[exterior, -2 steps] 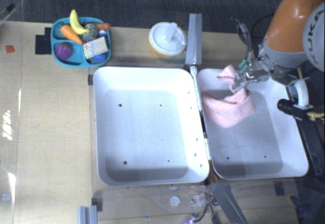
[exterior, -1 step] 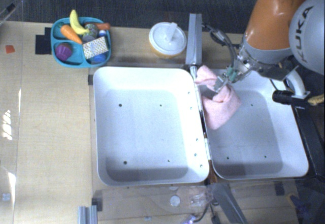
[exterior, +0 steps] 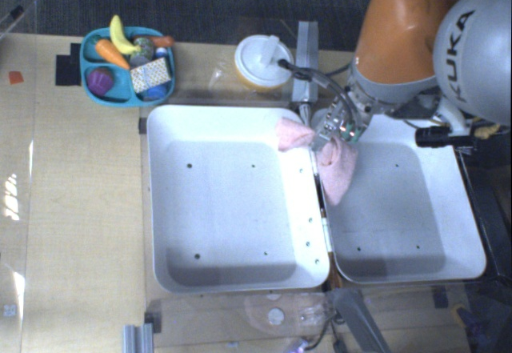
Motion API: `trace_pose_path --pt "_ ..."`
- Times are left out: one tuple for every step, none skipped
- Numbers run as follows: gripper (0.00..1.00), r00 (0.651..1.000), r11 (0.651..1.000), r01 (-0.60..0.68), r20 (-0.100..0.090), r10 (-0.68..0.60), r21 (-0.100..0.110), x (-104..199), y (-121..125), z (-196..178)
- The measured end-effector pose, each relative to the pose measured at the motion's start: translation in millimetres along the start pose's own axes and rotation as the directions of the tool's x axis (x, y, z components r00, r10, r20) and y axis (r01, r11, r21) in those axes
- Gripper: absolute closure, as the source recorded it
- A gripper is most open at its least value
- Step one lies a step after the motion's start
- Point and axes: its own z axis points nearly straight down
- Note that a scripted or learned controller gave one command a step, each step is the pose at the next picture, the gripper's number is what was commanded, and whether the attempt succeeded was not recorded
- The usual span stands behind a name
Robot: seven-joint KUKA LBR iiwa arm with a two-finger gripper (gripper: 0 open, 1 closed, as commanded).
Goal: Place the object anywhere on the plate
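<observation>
A pink cloth [exterior: 324, 155] is seen draped over the divide between the left bin [exterior: 232, 271] and right bin [exterior: 416, 263]. The gripper [exterior: 332, 129] is positioned at its upper part; the cloth appears pinched there, though the grip cannot be told for certain.

Soft pink cloth [exterior: 336, 163], matt plastic bins [exterior: 232, 263]

Wooden bench [exterior: 72, 207] bears two white bins [exterior: 232, 199], blue tray [exterior: 126, 67], cup [exterior: 260, 62]

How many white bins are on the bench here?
2: the left bin sits beside the right bin; a pink cloth drapes over their shared edge, under the gripper.
</observation>
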Motion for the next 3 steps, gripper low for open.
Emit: trace_pose_path --pt "1.0 0.92 0.92 0.391 -0.001 -0.391 -0.002 27 48 13" --pt "1.0 0.86 0.86 0.51 0.001 -0.51 -0.003 51 95 13" --pt "0.0 0.86 0.86 0.51 0.001 -0.51 -0.003 50 95 12"
